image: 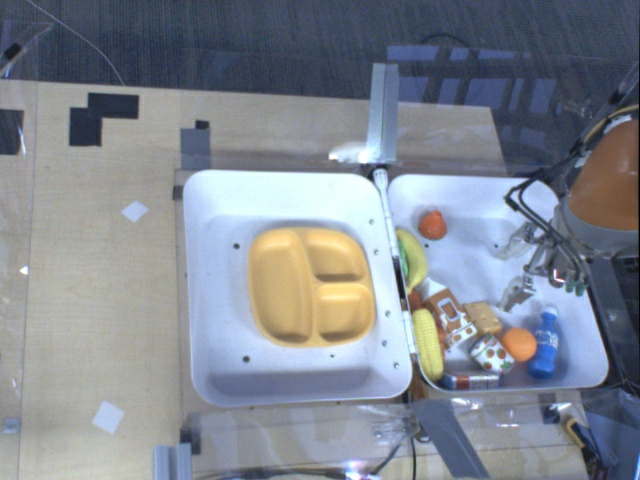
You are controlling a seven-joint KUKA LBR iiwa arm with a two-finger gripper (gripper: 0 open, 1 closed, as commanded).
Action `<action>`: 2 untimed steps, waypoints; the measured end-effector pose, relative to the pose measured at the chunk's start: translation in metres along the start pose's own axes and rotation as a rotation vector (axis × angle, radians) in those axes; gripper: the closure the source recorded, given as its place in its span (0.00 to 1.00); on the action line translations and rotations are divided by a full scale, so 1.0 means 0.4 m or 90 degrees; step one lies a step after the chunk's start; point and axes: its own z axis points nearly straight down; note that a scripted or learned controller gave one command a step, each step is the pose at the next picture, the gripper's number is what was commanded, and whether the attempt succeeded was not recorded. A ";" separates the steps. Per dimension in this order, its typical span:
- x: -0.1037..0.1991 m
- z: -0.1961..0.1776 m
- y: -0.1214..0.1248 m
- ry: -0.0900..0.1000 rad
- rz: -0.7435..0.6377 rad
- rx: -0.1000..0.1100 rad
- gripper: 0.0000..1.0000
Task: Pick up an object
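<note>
One camera view applies. The gripper (512, 268) hangs open and empty over bare floor of the right bin (470, 200). Nearest candidate: the orange ball (518, 344), just below it, beside the blue bottle (544, 343). Probably light, rigid and smooth; grasp across its widest girth to prevent slipping.

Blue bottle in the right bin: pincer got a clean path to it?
Probably yes. The pincer hangs just above-left of the blue bottle, with bare bin floor between. An orange ball crowds the bottle's left side.
</note>
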 end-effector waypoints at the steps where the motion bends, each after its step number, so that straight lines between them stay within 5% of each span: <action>1: 0.071 -0.062 0.017 0.011 0.159 0.001 0.00; 2: -0.151 0.020 0.151 0.009 0.309 0.001 0.00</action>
